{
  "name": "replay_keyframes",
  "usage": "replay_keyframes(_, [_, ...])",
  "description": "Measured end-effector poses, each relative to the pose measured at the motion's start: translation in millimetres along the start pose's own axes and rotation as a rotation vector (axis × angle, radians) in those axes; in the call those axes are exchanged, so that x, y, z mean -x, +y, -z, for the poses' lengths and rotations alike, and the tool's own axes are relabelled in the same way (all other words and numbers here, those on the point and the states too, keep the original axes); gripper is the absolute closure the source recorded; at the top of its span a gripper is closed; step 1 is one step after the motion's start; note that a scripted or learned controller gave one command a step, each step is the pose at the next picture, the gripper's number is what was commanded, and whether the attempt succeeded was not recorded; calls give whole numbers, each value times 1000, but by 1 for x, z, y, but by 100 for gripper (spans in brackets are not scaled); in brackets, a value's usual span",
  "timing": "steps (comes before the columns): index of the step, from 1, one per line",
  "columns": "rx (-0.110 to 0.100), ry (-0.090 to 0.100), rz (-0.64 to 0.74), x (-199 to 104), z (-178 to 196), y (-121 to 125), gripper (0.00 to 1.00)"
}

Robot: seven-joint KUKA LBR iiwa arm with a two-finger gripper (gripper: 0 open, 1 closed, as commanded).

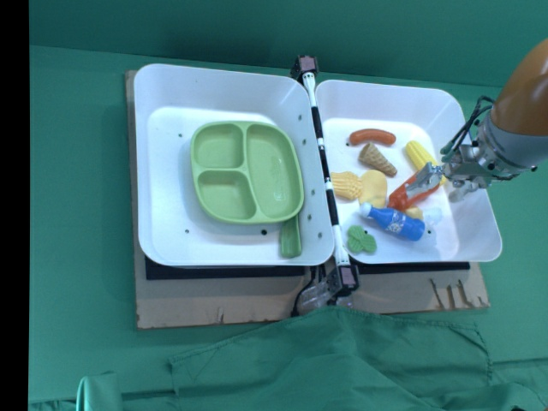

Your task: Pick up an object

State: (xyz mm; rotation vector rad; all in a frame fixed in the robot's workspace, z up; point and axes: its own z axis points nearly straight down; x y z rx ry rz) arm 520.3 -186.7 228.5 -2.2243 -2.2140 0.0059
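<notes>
The gripper (434, 178) grasps one end of the orange carrot (409, 193) (its long axis running down-left from the fingers).

Arm (524, 110): rounded orange band above grey wrist section. Thin dark cables looped along wrist's left side. Tool (451, 176): small, grey-silver metal, blocky body, details blurred by small size.

A bench draped in green cloth (77, 187) carries a flat brown cardboard sheet (214, 308); on it sit two shallow white plastic bins, at nine o'clock (163, 88) and three o'clock (445, 101).
</notes>
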Motion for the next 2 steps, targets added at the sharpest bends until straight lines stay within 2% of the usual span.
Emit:
replay_keyframes(1, [13, -5, 3, 1, -47, 62, 0])
replay_keyframes(2, [28, -10, -2, 4, -29, 64, 100])
